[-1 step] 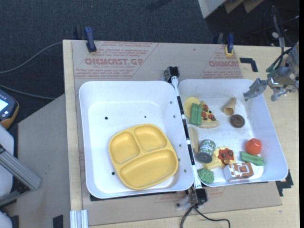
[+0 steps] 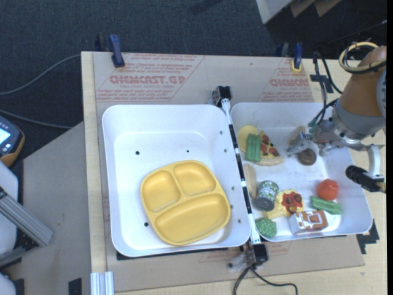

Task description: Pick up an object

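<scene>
Dark carpet surrounds a cardboard-topped bench bearing 2 white bins. At the right bin's far side, the pincer hangs low; whether it is wide or narrow cannot be told. A small brown round object lies just beside and below it. Centring over that object and descending straight down would likely help.

Two white bins sit on a tan tabletop with red lettering. The divided tray is yellow. The tomato is red, the pizza slice yellow with red spots, the broccoli green.
</scene>
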Available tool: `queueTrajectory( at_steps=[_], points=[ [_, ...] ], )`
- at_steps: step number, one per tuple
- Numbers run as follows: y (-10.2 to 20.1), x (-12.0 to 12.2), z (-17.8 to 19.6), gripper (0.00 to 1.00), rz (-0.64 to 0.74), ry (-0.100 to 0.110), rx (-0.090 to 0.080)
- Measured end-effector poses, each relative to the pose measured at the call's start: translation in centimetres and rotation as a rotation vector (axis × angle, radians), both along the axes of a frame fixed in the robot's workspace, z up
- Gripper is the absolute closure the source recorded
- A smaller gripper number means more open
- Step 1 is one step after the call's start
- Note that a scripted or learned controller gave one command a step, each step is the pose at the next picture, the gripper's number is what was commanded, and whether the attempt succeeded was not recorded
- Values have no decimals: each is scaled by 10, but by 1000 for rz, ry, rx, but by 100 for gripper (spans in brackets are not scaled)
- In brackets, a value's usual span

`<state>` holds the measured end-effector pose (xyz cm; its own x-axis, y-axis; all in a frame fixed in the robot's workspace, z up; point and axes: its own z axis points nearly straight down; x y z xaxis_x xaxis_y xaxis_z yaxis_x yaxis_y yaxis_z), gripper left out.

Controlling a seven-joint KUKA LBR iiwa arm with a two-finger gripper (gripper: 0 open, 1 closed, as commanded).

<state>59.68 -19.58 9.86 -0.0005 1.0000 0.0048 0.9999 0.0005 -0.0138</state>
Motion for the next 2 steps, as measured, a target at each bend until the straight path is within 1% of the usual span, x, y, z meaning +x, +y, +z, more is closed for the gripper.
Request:
queueTrajectory(
  at_steps=[1, 2],
  points=[
    [11, 3, -15, 0, 1, -10, -3],
    [11, 4, -3, 100, 1, -15, -5]
  ],
)
